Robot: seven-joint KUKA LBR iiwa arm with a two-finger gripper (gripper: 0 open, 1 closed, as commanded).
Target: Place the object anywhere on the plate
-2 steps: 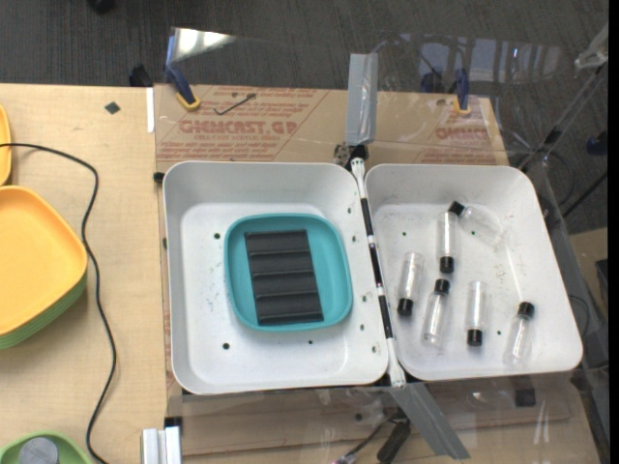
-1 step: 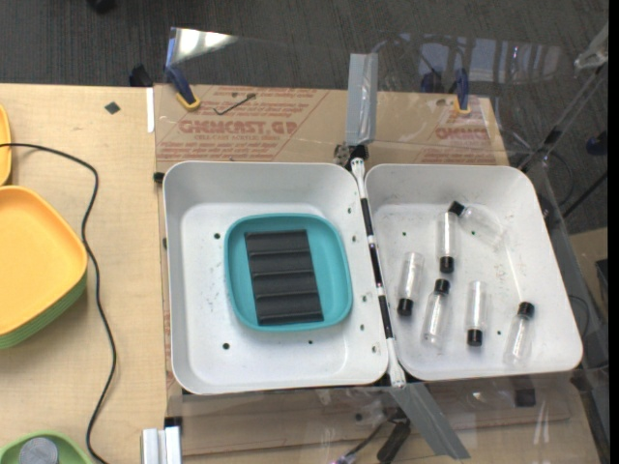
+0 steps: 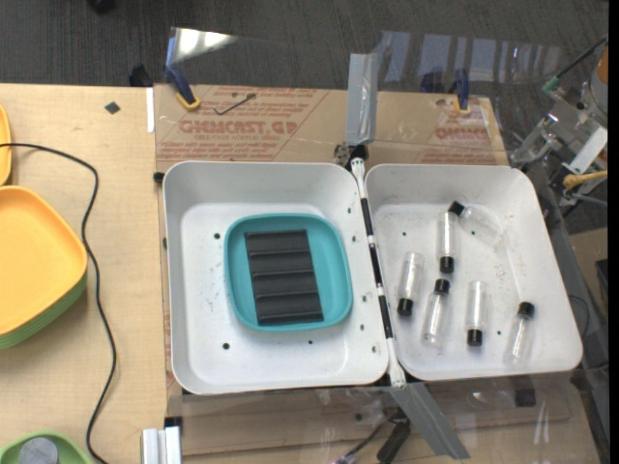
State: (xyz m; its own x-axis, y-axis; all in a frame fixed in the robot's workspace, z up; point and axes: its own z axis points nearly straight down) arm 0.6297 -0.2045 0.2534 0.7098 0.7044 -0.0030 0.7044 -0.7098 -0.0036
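Six clear vials (image 3: 445, 243) with black caps, loose across right bin (image 3: 551, 220) floor, mid to near edge. Teal plate (image 3: 334, 259), centre of left bin (image 3: 193, 211), bearing dark ribbed insert (image 3: 282, 276). Yellow dishes (image 3: 39, 259) at tabletop (image 3: 116, 356) left edge. Claw state: cannot tell.

A stack of yellow plates (image 3: 34, 264) sits at the left edge of the wooden counter (image 3: 116, 162), a black cable (image 3: 97, 288) looping just beside it. Printed cardboard (image 3: 242, 124) lies behind the two white bins (image 3: 193, 356), held by yellow-handled clamps (image 3: 181, 90). A green lid (image 3: 34, 449) peeks in bottom left.
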